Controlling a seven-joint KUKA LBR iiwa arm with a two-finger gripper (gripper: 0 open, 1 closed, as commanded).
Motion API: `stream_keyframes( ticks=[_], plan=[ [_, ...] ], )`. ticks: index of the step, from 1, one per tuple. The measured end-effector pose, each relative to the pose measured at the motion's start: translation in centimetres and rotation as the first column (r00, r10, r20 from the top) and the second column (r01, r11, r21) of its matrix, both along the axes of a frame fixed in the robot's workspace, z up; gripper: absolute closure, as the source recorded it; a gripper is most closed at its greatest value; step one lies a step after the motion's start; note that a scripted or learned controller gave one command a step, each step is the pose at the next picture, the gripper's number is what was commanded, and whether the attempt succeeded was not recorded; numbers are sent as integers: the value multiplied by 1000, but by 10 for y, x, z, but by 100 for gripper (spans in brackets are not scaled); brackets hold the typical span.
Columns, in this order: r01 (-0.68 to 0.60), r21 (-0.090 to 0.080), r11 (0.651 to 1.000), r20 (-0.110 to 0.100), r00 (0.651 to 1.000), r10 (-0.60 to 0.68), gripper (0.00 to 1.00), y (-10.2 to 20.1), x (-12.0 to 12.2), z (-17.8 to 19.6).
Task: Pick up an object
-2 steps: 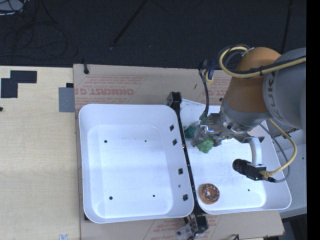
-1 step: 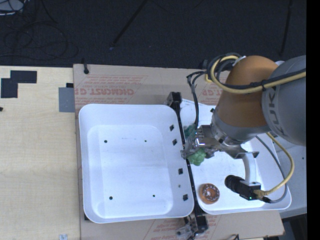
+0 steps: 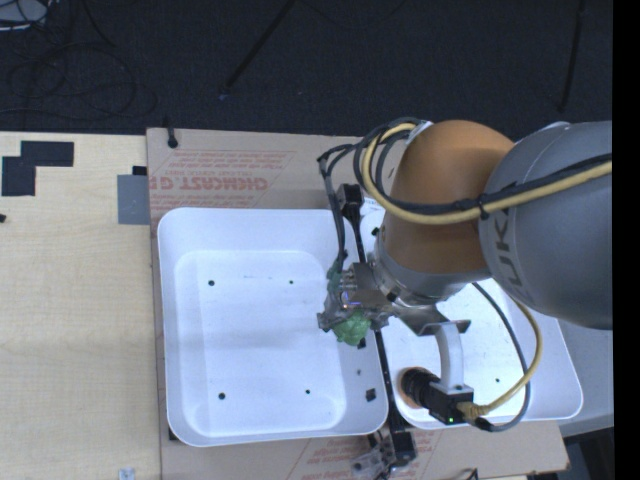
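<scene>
i am hanging my jaws (image 3: 345, 318) over the left bin's (image 3: 180, 258) right wall, seemingly clenching a green object (image 3: 352, 330) to lift it.

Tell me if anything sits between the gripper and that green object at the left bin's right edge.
Nothing visible does. The gripper is already right at the green object, near the left bin wall beside the right bin. The arm hides whether it actually holds the object.
</scene>
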State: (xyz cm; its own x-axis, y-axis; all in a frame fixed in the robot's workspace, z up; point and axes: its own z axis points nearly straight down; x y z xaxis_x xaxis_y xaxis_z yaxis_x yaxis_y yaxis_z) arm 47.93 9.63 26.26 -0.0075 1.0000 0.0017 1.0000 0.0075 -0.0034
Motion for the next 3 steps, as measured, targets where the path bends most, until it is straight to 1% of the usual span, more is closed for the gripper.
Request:
stream_keyframes(
  ticks=[1, 2, 3],
  plan=[
    [5, -2, 1000, -5, 1000, -5, 100, -4, 1, 8],
    [2, -1, 1000, 2, 1000, -2, 100, 65, 4, 37],
    [4, -3, 1000, -1, 1000, -4, 0, 63, 4, 36]
  ],
)
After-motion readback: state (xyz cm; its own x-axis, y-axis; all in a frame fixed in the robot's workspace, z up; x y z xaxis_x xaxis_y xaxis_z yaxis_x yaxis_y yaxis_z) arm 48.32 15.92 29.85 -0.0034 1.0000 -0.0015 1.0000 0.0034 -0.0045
